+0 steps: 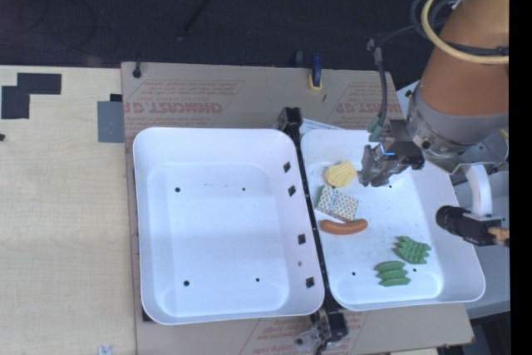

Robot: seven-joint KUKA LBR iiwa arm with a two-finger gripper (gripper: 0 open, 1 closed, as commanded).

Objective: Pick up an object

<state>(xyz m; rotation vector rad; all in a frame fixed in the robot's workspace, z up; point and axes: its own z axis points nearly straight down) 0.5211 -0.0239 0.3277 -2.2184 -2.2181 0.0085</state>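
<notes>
In the right bin (453, 274) lie a yellow ridged piece (340, 174), a small white packet with blue and orange dots (337, 203), an orange-red sausage (343, 226) and two green pea pods (411, 249) (391, 273). My gripper (376, 170) hangs over the upper middle of that bin, just right of the yellow piece. Nothing shows between its fingers.
The left bin (154, 179) sits beside the right one, with a black clip row (301, 212) along the shared wall. Both bins rest on a cardboard sheet (208, 100) on the pale bench.
</notes>
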